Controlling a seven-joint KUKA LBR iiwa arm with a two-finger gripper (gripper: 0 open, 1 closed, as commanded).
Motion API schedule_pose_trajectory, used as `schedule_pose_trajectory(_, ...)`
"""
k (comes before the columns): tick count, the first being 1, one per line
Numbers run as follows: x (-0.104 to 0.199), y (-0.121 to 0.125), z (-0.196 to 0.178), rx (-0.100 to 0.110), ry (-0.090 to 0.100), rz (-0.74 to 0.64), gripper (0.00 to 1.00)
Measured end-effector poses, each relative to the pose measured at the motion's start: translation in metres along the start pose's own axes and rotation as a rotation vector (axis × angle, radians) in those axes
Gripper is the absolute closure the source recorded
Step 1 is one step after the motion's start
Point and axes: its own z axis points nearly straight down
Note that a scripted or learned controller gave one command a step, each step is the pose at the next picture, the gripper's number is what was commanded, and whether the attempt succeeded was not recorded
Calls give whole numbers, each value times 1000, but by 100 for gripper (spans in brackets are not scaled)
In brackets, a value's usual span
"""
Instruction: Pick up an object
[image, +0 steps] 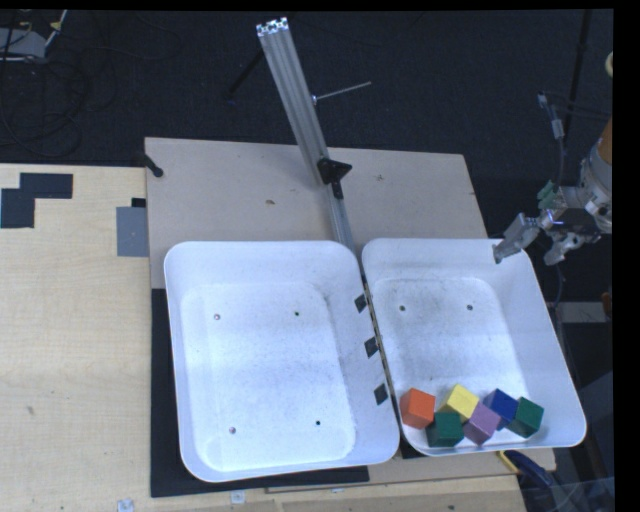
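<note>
- Arm work remaining is large: gripper (522, 238) sits at the upper-right corner of the right bin (450, 300), roughly at 2 o'clock from that bin's centre, well apart from the blocks. Nothing lies between its fingers; whether the jaws stand wide or narrow cannot be told at this size.
- Judgement on the step: approach has yet to reach the cluster. A good try would travel toward 6 o'clock, down to the bin's lower rim, then descend over a block at the cluster's edge, not one hemmed in.
- Best candidate, as judged: orange block (418, 406), at the 9 o'clock end of the group, free on its left side.
- Risk: blocks touch one another, so a finger may land on a neighbour.
- Left bin (260, 350) plays no part in the approach.
- Blocks, small cubes, matte: yellow block (462, 400), blue block (501, 406), green block (526, 415), purple block (483, 421), dark green block (446, 428), all packed along the lower edge.
</note>
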Motion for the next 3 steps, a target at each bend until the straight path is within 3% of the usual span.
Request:
schedule_pose_trajectory(1,0,0,-10,0,0,-5,100)
schedule_pose_trajectory(2,61,61,127,4,2,0,100)
schedule_pose_trajectory(3,154,18,98,0,4,-2,100)
